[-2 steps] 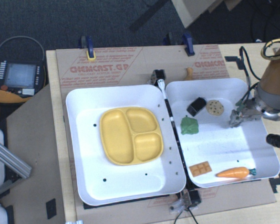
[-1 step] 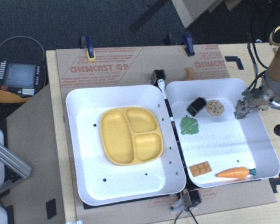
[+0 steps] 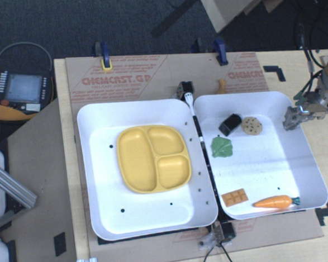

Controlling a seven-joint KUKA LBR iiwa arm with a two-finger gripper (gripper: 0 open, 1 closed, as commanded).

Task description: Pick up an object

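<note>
We count one yellow three-compartment plastic plate [image 3: 153, 158] in the left white bin [image 3: 102, 210]. The right white bin [image 3: 306, 162] holds five: black block [image 3: 229, 124], cookie [image 3: 252, 126], green leaf [image 3: 222, 147], cracker [image 3: 234, 197], carrot [image 3: 274, 203]. Our metal hand [image 3: 293, 118] sits at its right rim on the cardboard-covered surface [image 3: 149, 72]; its state we cannot tell

Metallic grey claw [image 3: 293, 118], dark cables above

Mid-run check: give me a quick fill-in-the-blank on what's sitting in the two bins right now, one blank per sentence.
1. The yellow divided plate lies in the ____ bin.
2. The carrot lies near the right bin's ____ edge.
3. The cookie lies just right of the ____ block.
4. The leafy piece below that block is ____ in colour.

Missing words: left; front; black; green
</note>
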